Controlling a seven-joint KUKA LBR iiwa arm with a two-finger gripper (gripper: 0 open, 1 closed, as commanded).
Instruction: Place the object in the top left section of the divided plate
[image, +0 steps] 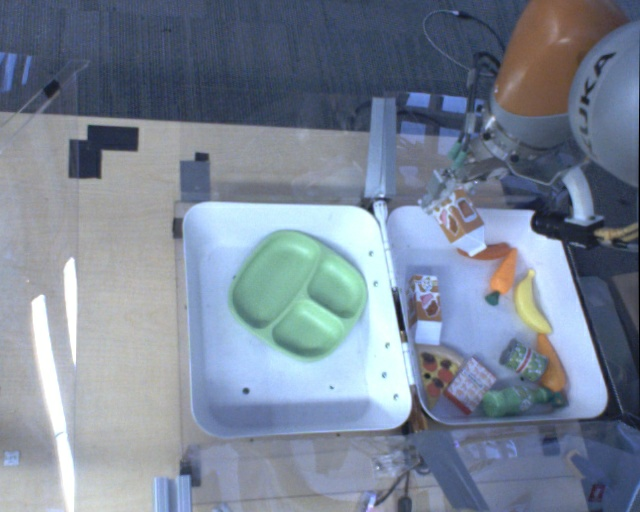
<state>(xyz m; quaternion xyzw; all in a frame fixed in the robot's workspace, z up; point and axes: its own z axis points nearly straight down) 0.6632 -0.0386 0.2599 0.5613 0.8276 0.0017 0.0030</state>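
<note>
The end effector (447, 190) grips a small carton (461, 219), holding it tilted above the far corner of the right bin (590, 390). The green divided plate (298, 293) sits in the left bin (210, 380).

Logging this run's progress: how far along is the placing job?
Done: the gripper has a small carton lifted at the right bin's top edge, seemingly pinched. In hand: carrying it. Left: moving it over to the green divided plate in the left bin and releasing.
</note>
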